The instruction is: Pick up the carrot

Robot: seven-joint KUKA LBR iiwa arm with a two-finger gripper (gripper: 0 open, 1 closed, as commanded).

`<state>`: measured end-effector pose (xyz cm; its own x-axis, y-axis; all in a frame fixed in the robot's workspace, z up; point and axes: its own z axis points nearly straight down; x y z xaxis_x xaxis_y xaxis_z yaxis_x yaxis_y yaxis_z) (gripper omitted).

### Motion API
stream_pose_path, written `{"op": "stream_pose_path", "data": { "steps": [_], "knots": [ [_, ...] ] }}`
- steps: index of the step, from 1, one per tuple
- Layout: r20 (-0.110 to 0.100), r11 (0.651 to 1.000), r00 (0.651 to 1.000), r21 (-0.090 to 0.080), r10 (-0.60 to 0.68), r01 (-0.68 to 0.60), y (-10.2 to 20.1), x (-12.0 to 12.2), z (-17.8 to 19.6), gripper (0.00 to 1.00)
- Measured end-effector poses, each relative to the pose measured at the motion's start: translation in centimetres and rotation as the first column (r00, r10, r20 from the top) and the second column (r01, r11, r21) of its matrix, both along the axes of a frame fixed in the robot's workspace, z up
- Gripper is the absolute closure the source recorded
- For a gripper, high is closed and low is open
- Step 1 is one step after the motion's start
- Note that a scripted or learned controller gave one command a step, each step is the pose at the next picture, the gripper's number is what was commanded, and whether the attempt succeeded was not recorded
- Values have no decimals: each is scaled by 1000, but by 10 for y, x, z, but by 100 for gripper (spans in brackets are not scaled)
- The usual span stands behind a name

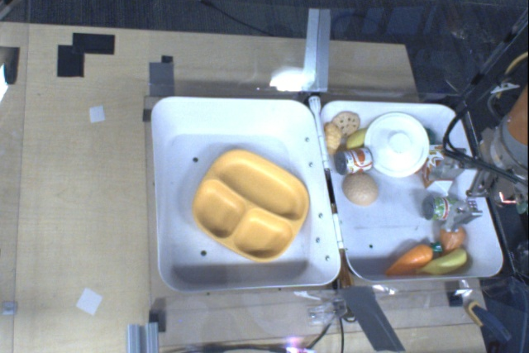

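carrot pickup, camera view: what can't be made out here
- Gripper: too small and cluttered in the camera view to tell its finger state.
- Arm: cut off by the right edge.
- Carrot: its right end is hidden behind the yellow-green fruit.
- Can: label too small to read.
- Small items near the gripper: blurred, not identifiable.

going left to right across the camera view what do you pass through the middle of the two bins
Yellow tray → can → white bowl → gripper, at the right bin's right side. The carrot lies lower, near the front edge.
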<state>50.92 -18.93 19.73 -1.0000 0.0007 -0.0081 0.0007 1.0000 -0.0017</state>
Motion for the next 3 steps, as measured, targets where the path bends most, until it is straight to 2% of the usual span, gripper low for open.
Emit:
{"op": "stream_pose_path", "data": {
  "steps": [1,2,3],
  "knots": [
    [-3,972,972,3,-236,236,60,-20,-60,0],
    [-4,895,895,4,-447,447,79,-21,-92,0],
    [-3,741,741,5,-672,672,92,-20,-88,0]
  ]
}}
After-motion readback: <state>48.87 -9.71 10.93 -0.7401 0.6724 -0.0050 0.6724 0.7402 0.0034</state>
